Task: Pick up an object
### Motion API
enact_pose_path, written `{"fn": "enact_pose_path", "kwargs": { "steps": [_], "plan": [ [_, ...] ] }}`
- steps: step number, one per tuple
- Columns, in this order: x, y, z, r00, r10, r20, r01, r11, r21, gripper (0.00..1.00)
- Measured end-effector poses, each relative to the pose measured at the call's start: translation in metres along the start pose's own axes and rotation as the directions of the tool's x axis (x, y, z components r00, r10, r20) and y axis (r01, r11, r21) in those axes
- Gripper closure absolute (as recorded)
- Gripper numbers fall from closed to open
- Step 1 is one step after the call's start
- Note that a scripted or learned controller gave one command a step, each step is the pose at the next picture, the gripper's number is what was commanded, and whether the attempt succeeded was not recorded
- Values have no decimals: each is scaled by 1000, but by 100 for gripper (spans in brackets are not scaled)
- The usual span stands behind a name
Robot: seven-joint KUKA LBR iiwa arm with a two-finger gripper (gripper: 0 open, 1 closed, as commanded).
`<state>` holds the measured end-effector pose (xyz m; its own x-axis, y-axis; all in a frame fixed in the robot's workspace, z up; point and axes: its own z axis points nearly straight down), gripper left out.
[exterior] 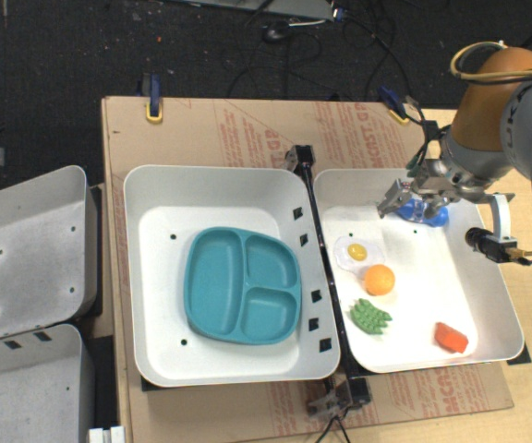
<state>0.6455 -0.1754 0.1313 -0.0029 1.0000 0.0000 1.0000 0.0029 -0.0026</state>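
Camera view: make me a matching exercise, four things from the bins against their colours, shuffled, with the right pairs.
Things:
1. divided plate
2. ball
3. leafy toy
4. toy by the gripper

Colours:
A. green
B. blue
C. teal
D. orange

Pairs: 1-C, 2-D, 3-A, 4-B

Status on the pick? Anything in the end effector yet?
Done: the arm has reached into the right bin, with the end effector low over a blue object near the back wall. In hand: no confirmed grasp; the contact is too obscured to judge. Left: the lift. The fried egg, orange ball, green piece and red piece lie untouched.
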Motion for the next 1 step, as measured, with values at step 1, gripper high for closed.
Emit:
{"fn": "enact_pose_path", "kwargs": {
  "steps": [1],
  "plan": [
    [1,-1,42,1000,0,-1,0,1000,2,0]
  ]
}}
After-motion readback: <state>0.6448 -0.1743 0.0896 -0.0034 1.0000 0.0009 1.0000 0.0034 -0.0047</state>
